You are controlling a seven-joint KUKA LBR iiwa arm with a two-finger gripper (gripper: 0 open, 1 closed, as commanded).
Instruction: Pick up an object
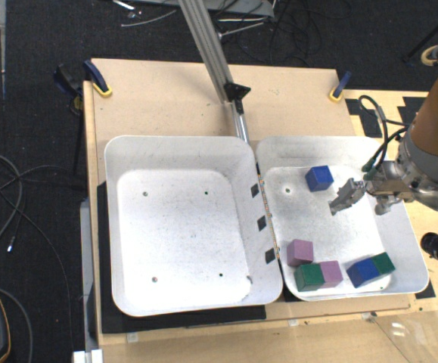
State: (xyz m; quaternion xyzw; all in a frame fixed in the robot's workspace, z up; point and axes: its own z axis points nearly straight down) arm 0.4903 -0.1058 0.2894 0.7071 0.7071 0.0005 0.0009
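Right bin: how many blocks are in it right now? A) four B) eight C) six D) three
C: the right bin holds six blocks: a blue one alone near the top, then a purple one, a dark green one, a second purple one, a second blue one and a second green one along its near edge.

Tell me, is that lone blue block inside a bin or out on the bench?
Inside. The blue block sits on the floor of the right bin, near its far end, apart from the other blocks.
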